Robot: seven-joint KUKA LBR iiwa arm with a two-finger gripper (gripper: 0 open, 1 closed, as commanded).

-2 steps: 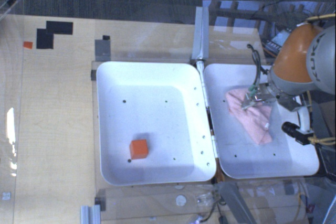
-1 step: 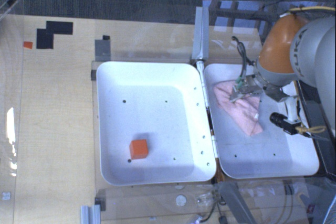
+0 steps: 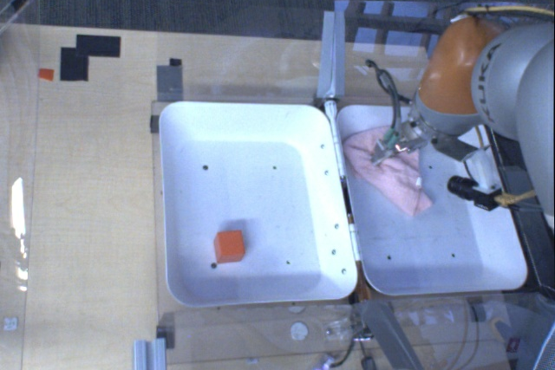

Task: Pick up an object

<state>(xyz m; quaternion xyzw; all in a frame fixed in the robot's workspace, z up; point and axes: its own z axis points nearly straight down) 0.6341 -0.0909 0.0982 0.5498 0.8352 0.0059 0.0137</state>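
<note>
A crumpled pink cloth point(image 3: 390, 172) lies in the right bin point(image 3: 451, 260), near its upper left part. My gripper point(image 3: 392, 145) hangs over the upper edge of the cloth, at the end of the grey arm with its orange band point(image 3: 451, 69). The fingertips sit down at the fabric. A small orange cube point(image 3: 230, 246) rests in the left bin point(image 3: 251, 143), toward its lower left.
A metal divider rail point(image 3: 342, 186) runs between the two bins. The arm's body covers the right bin's upper right corner. Black markers point(image 3: 87, 55) and a small orange tag point(image 3: 45, 74) lie on the wooden bench at the far left.
</note>
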